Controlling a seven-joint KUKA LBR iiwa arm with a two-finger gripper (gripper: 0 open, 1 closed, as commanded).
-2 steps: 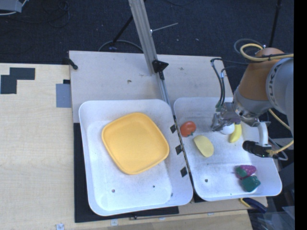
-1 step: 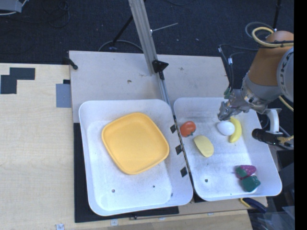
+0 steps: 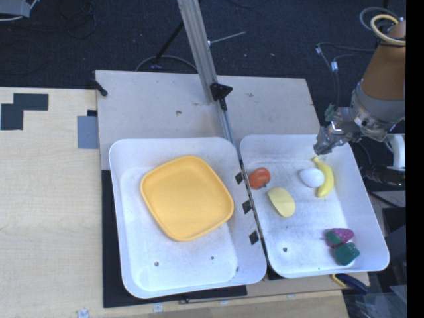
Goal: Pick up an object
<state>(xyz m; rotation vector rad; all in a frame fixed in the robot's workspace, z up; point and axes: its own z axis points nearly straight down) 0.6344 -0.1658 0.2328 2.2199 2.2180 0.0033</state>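
1. Gripper (image 3: 325, 144) sits at the right bin's (image 3: 291, 260) far right rim, just above the banana's (image 3: 324, 177) top end. Can't tell its state from here, and nothing visibly held.
2. Pick candidates, all in the right bin: banana along the right wall, white egg (image 3: 310, 177) touching its left side, tomato (image 3: 259, 176) close to the left wall, yellow lemon-like piece (image 3: 281, 202) mid-bin just below the tomato, purple item (image 3: 338, 235) and green item (image 3: 345, 252) touching each other in the near right corner.
3. Open room: bin's far left part and near left floor are bare. Centre gap between lemon piece and purple/green pair is wide.
4. Tight spots: banana and egg crowd each other near the right wall; tomato sits near the divider clips (image 3: 246, 204).
5. Left bin (image 3: 132, 270) holds a yellow plate (image 3: 186, 197), tilted square-on, near floor bare.
6. Slanted metal post (image 3: 202, 52) runs from the top down to the gap between the bins, well left of the gripper.
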